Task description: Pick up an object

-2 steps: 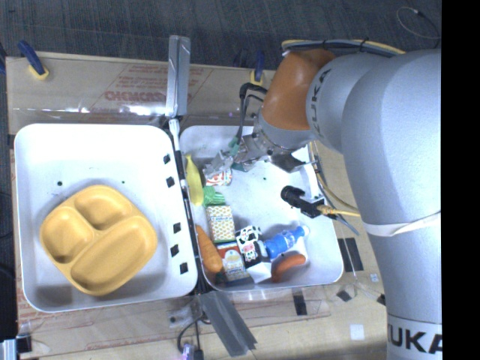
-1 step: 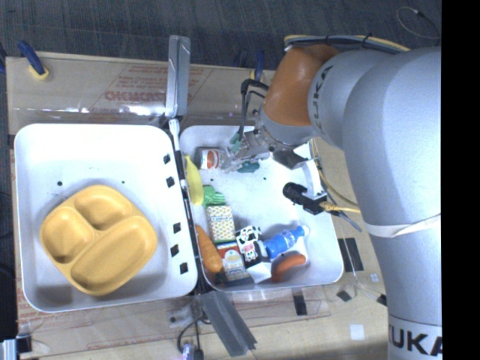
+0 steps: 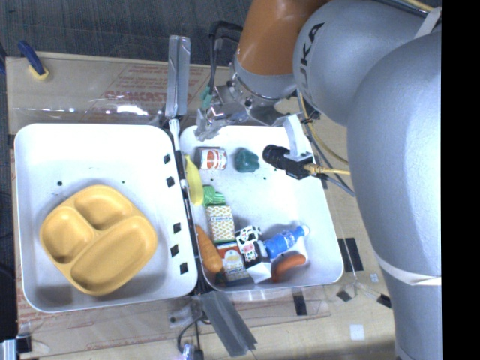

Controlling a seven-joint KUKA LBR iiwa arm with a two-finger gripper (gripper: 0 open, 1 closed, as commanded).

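My gripper (image 3: 208, 120) hangs over the back left corner of the right bin (image 3: 322, 223), below the orange band of the arm. Just in front of it lie a small red can (image 3: 213, 159) and a teal lump (image 3: 245, 160). A yellow banana (image 3: 193, 180) lies along the bin's left wall, with a green item (image 3: 214, 197) beside it. Nearer the front are a checkered box (image 3: 220, 223), a carrot (image 3: 209, 250), a cow-patterned carton (image 3: 248, 242), a blue bottle (image 3: 286, 241) and a red-orange item (image 3: 292, 262). Nothing is visibly in the gripper.
The left bin (image 3: 30, 171) holds a yellow divided plate (image 3: 97, 237). A black connector with a cable (image 3: 283, 159) sticks out of the wrist over the right bin's back. A metal divider (image 3: 178, 73) runs between the bins. The arm's grey body covers the right side.
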